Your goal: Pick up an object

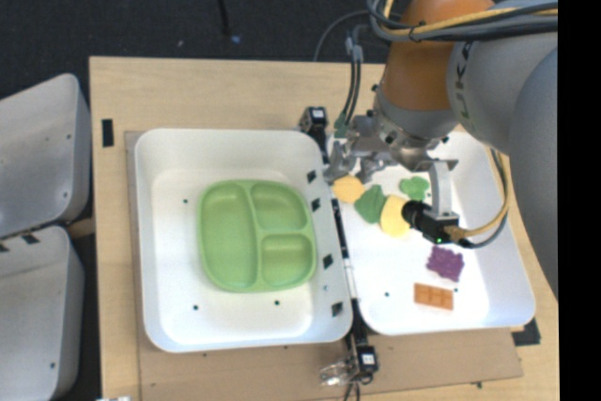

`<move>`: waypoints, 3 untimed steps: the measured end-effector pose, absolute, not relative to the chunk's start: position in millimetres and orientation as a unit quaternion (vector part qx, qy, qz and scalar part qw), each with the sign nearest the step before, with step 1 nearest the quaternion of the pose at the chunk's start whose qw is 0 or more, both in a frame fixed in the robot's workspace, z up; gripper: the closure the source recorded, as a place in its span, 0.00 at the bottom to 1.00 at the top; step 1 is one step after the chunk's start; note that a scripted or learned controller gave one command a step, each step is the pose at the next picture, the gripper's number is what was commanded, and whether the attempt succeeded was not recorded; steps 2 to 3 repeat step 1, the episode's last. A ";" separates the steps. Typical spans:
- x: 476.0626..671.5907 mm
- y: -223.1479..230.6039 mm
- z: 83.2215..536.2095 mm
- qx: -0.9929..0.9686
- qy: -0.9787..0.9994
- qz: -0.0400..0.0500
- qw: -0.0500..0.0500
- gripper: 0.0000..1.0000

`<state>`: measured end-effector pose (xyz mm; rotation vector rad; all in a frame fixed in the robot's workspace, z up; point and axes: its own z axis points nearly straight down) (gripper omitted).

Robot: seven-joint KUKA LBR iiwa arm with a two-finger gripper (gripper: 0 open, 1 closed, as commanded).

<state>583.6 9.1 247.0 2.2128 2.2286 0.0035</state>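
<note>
My gripper (357,166) hangs over the upper left part of the right bin (488,300), below the arm's orange band. Just under it lies a cluster of small toys: a yellow-orange round piece (347,191), a dark green piece (369,203), a lighter green piece (413,187) and a yellow piece (392,217). The gripper sits directly above the yellow-orange piece and the dark green one. Further toward the front lie a purple piece (445,263) and a flat orange block (434,297), both apart from the gripper.
The left bin (169,305) holds a light green divided plate (255,235). A black cable end (427,223) with a green light dangles beside the yellow piece. The wall between the two bins (340,249) runs just left of the cluster.
</note>
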 end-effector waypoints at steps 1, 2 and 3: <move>608.5 51.9 235.2 0.705 0.709 0.000 0.000 1.00; 608.5 51.9 235.2 0.705 0.709 0.000 0.000 1.00; 608.5 51.9 235.2 0.705 0.709 0.000 0.000 1.00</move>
